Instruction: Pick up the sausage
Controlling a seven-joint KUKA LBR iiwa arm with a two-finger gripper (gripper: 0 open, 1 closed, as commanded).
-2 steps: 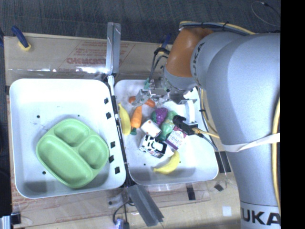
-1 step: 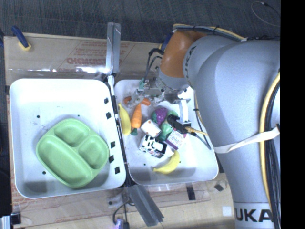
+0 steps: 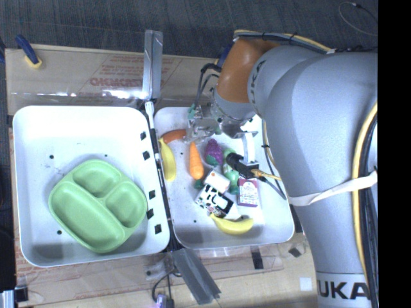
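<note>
Two shallow white bins sit side by side on a cardboard-covered bench: the left bin [image 3: 26, 172] carries a green divided plate [image 3: 96, 204], and the gripper [image 3: 204, 126] hangs over the right bin's [image 3: 276, 226] far edge, finger state impossible to tell. The sausage [image 3: 172, 135], a small reddish-brown toy, lies in that bin's far left corner beside a banana [image 3: 168, 162] and carrot [image 3: 195, 161]. It looks light, smooth and slippery, best taken across its middle, with the bin wall crowding one side.

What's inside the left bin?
The left bin holds just a green divided plate, its three compartments bare. What is under the plate is covered.
</note>
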